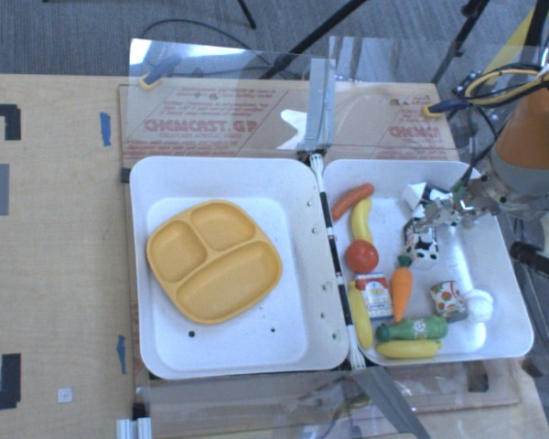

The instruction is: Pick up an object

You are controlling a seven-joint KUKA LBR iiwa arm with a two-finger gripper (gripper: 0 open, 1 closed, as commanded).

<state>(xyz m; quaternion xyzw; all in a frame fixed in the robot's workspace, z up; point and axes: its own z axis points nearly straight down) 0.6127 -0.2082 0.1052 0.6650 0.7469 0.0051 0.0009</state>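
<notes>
The right bin (503, 263) holds several toy foods. Among them are a red sausage (352, 199), a banana (362, 220), a tomato (362, 256), a juice box (375, 296), a carrot (401, 290), a green vegetable (412, 328) and a white egg (479, 306). A black-and-white cow figure (423, 245) stands near the bin's middle. My gripper (433, 213) hangs low over the upper part of this bin, just above and beyond the cow, with the arm coming in from the right.
The left bin (151, 337) carries a yellow divided plate (214, 260). A small patterned box (446, 300) and a yellow corn-like piece (406, 348) lie near the right bin's front. A clear plastic sheet (220, 108) stands behind both bins.
</notes>
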